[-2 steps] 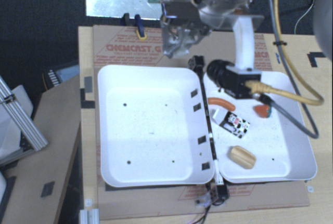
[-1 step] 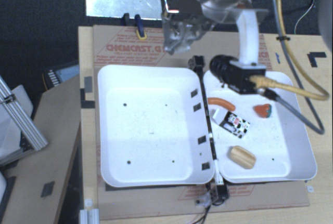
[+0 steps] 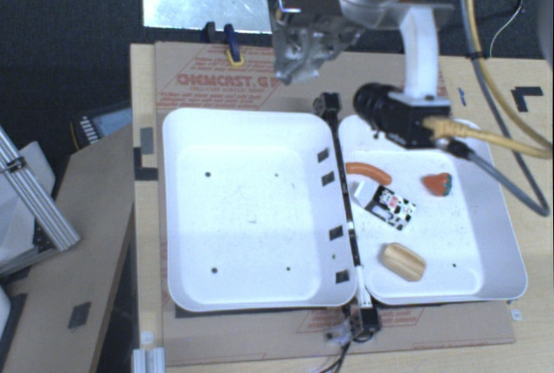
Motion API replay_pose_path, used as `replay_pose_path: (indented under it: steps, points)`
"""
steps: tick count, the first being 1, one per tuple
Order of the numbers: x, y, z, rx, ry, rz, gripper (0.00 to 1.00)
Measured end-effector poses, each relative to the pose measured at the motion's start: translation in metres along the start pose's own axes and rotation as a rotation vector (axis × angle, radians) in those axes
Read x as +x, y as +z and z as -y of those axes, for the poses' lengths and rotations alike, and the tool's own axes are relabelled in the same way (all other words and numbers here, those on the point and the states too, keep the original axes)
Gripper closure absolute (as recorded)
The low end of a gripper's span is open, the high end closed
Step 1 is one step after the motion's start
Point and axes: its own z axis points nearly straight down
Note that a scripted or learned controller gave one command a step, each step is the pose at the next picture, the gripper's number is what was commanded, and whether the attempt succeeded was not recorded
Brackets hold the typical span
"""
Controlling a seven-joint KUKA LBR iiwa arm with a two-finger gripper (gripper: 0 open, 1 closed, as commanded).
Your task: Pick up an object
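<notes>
Hovering above bins' far edge: gripper [image 3: 299, 68], w/ nothing visibly held

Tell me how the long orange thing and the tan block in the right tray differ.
The orange piece is thin, long and bright orange; the tan block is stubby, thick and pale brown. The orange piece lies near the divider, toward the tray's far side, touching the black-and-white card; the tan block lies apart, near the front edge. Both lie flat in the right bin, tilted the same way.
</notes>
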Motion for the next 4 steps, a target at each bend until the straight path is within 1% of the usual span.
replay_pose_path:
  steps: [4]
  points:
    - [0.000, -0.045, -0.001, -0.007, -0.015, -0.005, 1.00]
